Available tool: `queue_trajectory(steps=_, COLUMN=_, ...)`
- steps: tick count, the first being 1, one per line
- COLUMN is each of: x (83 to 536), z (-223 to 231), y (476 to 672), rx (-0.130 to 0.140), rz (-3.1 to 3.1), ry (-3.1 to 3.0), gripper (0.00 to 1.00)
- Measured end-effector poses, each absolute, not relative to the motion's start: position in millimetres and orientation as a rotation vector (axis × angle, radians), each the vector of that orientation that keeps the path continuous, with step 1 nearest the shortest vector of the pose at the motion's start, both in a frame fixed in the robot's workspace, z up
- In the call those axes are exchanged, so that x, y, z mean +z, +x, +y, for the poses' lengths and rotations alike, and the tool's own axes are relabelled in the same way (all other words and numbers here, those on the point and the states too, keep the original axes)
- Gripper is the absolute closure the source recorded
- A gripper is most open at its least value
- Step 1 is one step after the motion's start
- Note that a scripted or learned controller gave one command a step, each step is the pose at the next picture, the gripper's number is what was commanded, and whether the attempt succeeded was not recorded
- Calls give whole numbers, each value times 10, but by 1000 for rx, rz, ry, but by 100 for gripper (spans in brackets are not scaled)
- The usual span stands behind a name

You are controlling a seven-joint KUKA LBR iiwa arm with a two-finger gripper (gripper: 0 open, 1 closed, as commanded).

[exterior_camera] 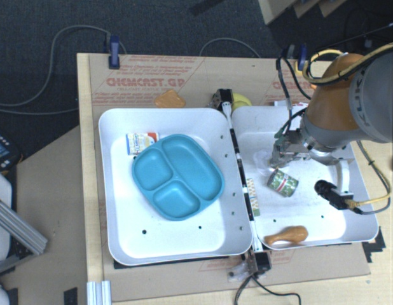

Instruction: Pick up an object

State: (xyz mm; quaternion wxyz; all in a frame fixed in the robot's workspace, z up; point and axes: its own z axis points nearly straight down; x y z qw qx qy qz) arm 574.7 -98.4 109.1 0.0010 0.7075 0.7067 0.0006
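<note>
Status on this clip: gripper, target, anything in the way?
Gripper low in right bin, beside the small can. Can lying on bin floor. Orange piece apart at the near wall, not in the way.

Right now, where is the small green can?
In the camera view, the green can lies in the right-hand bin, just below the claw, with the orange-brown lump nearer the front rim.

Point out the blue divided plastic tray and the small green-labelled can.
blue divided plastic tray (173,180), camera view, where its dividers meet.
small green-labelled can (283,183), camera view, its side label.
</note>
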Motion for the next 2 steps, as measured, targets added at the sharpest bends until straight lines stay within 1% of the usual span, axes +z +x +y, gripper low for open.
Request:
queue_trajectory(steps=1, x=1084, z=-983, y=5745, rx=1, rz=2219, ry=2222, gripper=0)
queue_trajectory(steps=2, x=830, z=-1106, y=5443, rx=-5, rz=2223, ry=2229, gripper=0)
